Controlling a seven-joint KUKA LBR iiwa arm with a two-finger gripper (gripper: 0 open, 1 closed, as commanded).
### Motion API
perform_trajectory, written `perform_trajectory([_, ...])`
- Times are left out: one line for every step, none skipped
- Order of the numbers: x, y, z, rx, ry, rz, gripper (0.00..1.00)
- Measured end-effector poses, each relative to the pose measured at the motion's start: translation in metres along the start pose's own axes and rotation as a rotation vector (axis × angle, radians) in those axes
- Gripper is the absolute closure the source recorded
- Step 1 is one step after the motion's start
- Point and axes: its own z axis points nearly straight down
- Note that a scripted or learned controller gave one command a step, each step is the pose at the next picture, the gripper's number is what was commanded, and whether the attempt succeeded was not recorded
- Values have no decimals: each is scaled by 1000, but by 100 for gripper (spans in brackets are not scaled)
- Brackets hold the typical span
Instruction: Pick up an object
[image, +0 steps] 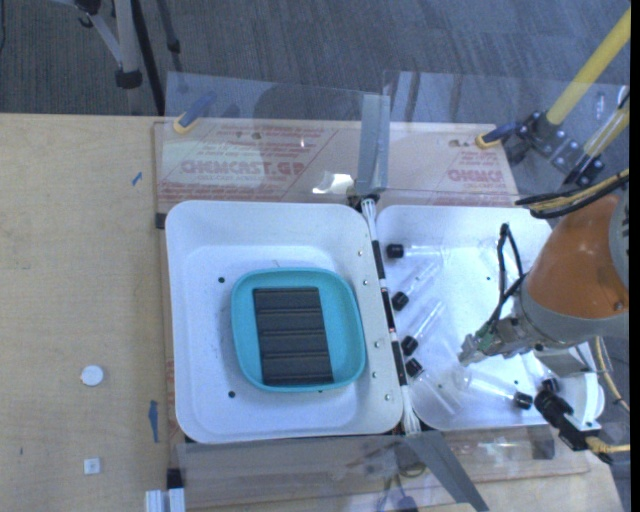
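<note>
From my seat, the bench (70, 250) carries two bins; the right bin (450, 225) holds clear capped tubes (425, 325), probably light, stiff and slick, so I'd take one mid-barrel. My claw (478, 345) hovers there; its state I cannot tell.

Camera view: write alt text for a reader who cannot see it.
A grey and orange robot arm reaches from the right over the right white bin, which holds several clear tubes with black caps. The left white bin holds a teal tray with a dark ribbed insert.
</note>
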Motion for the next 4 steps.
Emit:
perform_trajectory([31, 138, -66, 1, -1, -192, 100])
perform_trajectory([12, 194, -67, 0, -2, -221, 100])
perform_trajectory([-24, 160, -7, 1, 0, -362, 100])
perform_trajectory([-68, 175, 13, -5, -6, -729, 100])
